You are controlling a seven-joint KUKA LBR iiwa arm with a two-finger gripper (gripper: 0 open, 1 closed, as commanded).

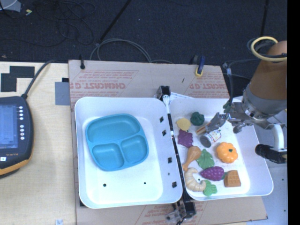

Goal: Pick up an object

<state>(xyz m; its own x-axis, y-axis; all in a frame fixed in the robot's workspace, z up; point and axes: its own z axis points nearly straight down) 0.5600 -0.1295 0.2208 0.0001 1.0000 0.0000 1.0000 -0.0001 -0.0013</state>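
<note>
The arm [265, 86] reaches in from the right over the right bin [262, 184], its gripper [213, 125] angled down-left just above a small white-labelled bottle [212, 137] lying among toy foods beside the orange pumpkin [226, 152]; finger state cannot be determined.

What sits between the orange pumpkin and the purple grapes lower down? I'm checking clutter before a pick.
Bare white bin floor; the camera view shows pumpkin and grapes slightly apart.
</note>
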